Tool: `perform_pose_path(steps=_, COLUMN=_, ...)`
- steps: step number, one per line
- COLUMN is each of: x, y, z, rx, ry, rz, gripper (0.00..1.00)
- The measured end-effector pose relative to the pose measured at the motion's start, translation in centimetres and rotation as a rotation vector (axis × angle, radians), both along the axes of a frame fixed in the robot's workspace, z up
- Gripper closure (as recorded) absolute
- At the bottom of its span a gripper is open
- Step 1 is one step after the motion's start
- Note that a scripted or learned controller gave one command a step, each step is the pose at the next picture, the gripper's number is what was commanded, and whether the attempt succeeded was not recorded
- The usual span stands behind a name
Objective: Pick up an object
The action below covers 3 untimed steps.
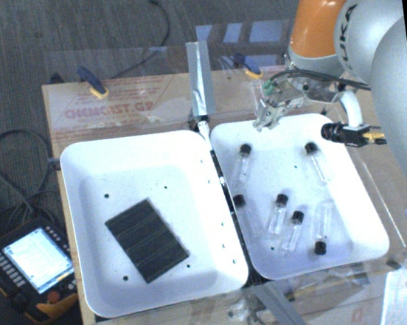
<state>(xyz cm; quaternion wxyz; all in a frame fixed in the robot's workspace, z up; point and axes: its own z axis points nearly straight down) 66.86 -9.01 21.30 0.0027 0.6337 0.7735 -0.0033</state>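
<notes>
The approach step is judged to be in hand: the gripper (pixel 266 118) is seen above the far rim of the right bin (pixel 363 245) (nothing is pinched; whether it is spread cannot be told). Next, a descent onto one vial (pixel 243 162) is called for

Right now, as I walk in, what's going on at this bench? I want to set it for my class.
A grey robot arm reaches in from the right, its gripper over the back edge of the right bin. Nothing is visible between its fingers. Several small clear vials with black caps, such as this vial, lie scattered in that bin. The left bin holds a flat dark ridged pad. A handheld controller sits to the left of the bench.
</notes>
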Motion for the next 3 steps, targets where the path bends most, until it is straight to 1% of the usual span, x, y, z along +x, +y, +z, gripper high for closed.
perform_pose_path(steps=2, x=0.1, y=0.0, z=1.8, rx=-0.009, ry=-0.001, rz=0.002, gripper=1.00)
perform_pose_path(steps=3, x=0.0, y=5.6, z=0.2, rx=0.006, ry=0.001, rz=0.020, gripper=1.00)
